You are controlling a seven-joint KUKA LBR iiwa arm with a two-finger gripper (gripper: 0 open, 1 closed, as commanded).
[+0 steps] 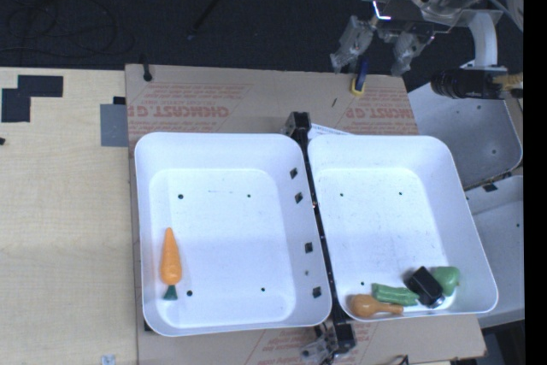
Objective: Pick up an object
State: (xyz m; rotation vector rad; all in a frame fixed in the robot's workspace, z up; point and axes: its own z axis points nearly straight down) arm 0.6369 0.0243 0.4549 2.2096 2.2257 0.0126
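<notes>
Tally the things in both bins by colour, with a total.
Orange: 2, the toy carrot in the left bin and the orange pear-shaped toy in the right bin
Green: 2, the green pod and the green lump
Black: 1, the black block
Total: 5

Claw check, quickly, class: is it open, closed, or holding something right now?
Claw: open, holding nothing, raised beyond the far edge of the right bin.

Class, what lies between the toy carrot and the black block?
In the camera view, between the carrot and the black block: bare bin floor and the black divider joining both bins.
</notes>
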